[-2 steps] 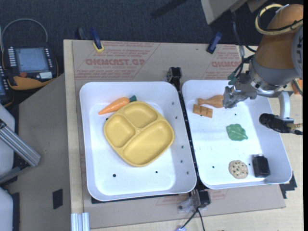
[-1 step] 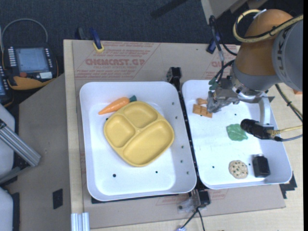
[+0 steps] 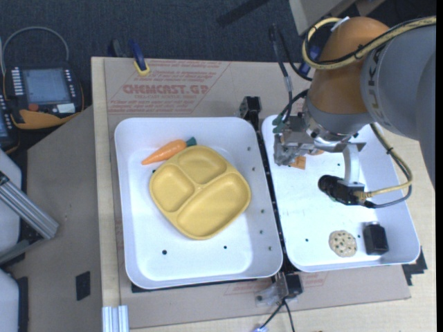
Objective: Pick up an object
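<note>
My gripper [image 3: 289, 154] hangs low over the upper left part of the right bin [image 3: 311, 216], under the grey and orange wrist. A small orange piece [image 3: 298, 162] peeks out just below the gripper's body; whether it is gripped is hidden. A round cookie [image 3: 342, 243] and a black block [image 3: 375, 238] lie in the right bin's near right corner, well clear of the gripper. In the left bin [image 3: 131, 206] a yellow divided plate [image 3: 199, 192] lies in the middle, with an orange carrot [image 3: 164, 151] by its upper left edge.
A black connector on a yellow cable [image 3: 340, 189] hangs from the arm over the right bin's middle. The ridge between the two bins [image 3: 268, 185] runs just left of the gripper. A control pendant [image 3: 41, 92] sits off the bench at far left.
</note>
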`<state>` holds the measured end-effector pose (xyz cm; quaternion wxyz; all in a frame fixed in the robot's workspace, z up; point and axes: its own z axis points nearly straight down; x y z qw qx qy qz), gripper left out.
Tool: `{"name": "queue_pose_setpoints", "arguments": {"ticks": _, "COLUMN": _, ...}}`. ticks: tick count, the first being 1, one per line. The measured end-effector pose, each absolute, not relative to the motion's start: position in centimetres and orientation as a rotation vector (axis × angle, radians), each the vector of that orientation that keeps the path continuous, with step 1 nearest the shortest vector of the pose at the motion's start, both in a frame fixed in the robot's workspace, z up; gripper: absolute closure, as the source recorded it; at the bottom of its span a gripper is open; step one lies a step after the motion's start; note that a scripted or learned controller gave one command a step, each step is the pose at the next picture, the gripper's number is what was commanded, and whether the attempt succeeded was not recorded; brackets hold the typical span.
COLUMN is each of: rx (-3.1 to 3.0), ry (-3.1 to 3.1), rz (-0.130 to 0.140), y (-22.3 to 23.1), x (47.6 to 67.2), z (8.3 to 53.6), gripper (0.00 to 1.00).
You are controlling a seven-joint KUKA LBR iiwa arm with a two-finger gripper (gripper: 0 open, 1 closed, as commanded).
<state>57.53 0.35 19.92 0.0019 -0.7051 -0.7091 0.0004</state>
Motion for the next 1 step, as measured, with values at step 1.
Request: {"name": "queue_pose_setpoints", "arguments": {"ticks": 1, "rx": -2.212, "ry": -2.229, "rz": -0.004, "y": 6.81, "x": 57.14, "z": 20.81, "gripper": 1.00}}
